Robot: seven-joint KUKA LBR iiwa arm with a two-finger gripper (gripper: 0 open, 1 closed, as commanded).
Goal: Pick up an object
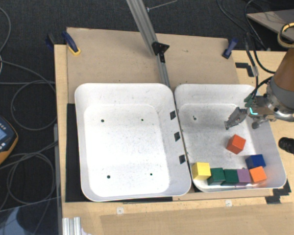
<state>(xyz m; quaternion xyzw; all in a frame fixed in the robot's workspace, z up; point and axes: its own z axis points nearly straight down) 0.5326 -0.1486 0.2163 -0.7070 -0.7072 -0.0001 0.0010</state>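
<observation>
In the right bin [206, 102] a red-orange block [236, 144] lies by itself near the middle. Along the bin's front edge sits a row of blocks: yellow [202, 170], dark green [216, 175], green [231, 176], purple [244, 176], orange [257, 174] and a blue one [255, 161] just behind. My gripper [244, 119] hangs above the right bin's right side, just behind the red-orange block, with its fingers spread open and nothing between them.
The left bin [125, 141] lies beside the right one, with black clips along the shared wall. A grey metal pole [144, 23] slants up from behind the bins. Blue clamps [71, 42] hold the board's back corners. Cables lie on the floor to the left.
</observation>
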